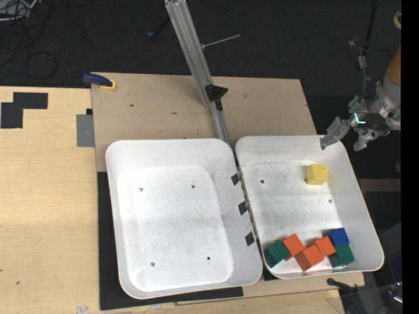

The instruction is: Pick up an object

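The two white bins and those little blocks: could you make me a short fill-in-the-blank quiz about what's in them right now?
1. All the blocks lie in the ____ bin of the camera view.
2. The block lying alone, apart from the cluster, is coloured ____.
3. The blue block sits in the cluster at the bin's ____ edge.
4. The gripper hangs above the right bin's far ____ corner.

Missing words: right; yellow; near; right

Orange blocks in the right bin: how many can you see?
3, clustered at the right bin's near edge: orange block beside the green, one in the middle, one by the blue. Others may be hidden.
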`<state>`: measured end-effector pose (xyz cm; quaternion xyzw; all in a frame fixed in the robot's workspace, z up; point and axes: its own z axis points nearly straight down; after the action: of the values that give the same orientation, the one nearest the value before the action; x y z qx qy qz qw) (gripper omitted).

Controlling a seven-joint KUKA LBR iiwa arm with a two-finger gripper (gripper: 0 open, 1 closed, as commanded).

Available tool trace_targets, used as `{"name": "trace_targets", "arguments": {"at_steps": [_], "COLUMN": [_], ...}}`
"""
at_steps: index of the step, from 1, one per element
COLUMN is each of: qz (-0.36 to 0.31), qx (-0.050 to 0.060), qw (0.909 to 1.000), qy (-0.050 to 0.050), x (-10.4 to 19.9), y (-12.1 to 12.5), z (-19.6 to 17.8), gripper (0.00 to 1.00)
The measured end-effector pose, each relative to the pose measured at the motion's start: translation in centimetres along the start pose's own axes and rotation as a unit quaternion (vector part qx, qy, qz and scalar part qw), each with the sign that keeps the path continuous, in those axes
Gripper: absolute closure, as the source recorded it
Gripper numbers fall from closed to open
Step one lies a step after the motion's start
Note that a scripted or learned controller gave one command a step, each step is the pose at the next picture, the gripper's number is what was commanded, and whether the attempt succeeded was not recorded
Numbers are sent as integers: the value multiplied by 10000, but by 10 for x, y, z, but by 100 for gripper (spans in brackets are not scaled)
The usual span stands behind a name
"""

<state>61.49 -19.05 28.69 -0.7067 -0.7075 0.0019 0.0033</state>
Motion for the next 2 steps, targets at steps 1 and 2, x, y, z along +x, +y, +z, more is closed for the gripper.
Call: {"name": "trace_targets", "arguments": {"at_steps": [1,2], "qz": [-11,7], "qx": [-21,4], "qw": [10000,10000], "qy": [-10,-3], "x": [0,-3], "y": [1,3], "z": [-3,61], "gripper": [0,0]}}
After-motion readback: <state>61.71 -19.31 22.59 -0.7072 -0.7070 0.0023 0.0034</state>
